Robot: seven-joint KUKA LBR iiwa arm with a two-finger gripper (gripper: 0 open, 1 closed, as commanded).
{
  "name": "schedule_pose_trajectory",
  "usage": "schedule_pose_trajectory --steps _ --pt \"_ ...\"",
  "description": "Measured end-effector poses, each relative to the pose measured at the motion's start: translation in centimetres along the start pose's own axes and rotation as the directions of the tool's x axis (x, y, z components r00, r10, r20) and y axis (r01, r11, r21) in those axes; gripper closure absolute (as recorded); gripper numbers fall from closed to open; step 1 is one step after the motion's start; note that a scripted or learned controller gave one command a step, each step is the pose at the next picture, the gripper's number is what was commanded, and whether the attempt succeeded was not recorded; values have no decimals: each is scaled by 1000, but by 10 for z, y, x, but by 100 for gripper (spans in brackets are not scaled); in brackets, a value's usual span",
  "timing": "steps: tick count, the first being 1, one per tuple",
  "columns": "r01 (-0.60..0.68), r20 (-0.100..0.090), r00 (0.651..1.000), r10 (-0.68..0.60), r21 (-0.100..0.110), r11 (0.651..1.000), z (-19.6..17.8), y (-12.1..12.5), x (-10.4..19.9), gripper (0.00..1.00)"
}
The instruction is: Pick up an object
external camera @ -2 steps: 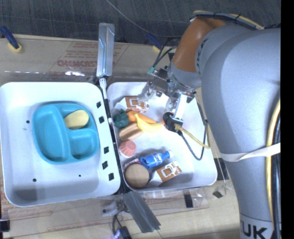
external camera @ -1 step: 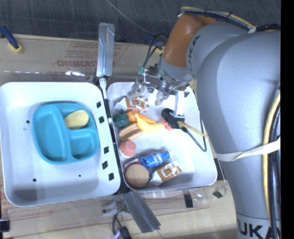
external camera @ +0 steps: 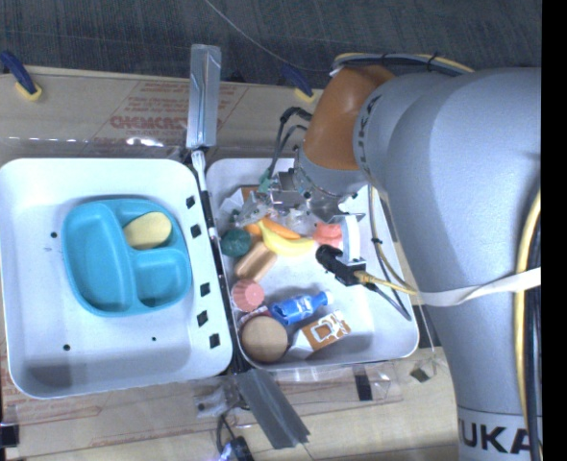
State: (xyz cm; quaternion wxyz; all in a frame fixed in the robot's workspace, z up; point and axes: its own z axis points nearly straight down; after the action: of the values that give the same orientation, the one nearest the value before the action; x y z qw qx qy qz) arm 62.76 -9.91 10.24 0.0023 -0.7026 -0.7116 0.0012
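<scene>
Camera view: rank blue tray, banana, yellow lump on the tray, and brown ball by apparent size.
Largest to smallest:
1. Blue tray, by far.
2. Banana, though the arm partly covers it, so its full length is unsure.
3. Brown ball and yellow lump look about alike; not ranking them.

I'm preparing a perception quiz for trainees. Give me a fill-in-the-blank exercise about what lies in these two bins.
1. The blue divided tray lies in the ____ bin.
2. The yellow potato-shaped object rests on the ____.
3. The blue bottle lies in the bin on the ____.
4. The gripper is over the ____ bin.

Missing words: left; tray; right; right
</scene>
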Motion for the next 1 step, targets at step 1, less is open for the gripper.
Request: schedule_pose_trajectory --steps 1 --pt "5 0 1000 -5 -1 1000 -11 1 1 100"
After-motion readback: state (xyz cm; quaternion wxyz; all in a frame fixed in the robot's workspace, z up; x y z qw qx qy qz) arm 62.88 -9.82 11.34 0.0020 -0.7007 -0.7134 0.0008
